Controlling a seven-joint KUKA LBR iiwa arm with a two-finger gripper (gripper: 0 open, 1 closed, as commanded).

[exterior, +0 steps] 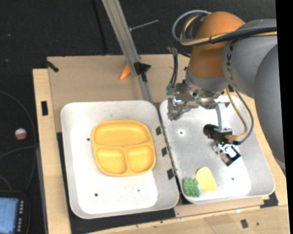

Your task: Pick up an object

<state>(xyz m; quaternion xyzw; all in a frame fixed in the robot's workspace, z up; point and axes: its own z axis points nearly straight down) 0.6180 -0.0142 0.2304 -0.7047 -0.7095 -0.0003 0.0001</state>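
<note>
Gripper (177,108) is recorded over the far left corner of the right bin (259,181), close to the wall shared with the left bin (82,192); whether it is open or closed cannot be told. Two pickable items are counted in the right bin: one yellow rounded piece (206,179) and one green ridged piece (191,186), side by side at the near left corner, well apart from the gripper. One yellow three-compartment plate (123,147) is noted in the left bin; one small orange piece (125,72) is noted on the bench beyond, beside a slanted metal rail (124,41).
</note>
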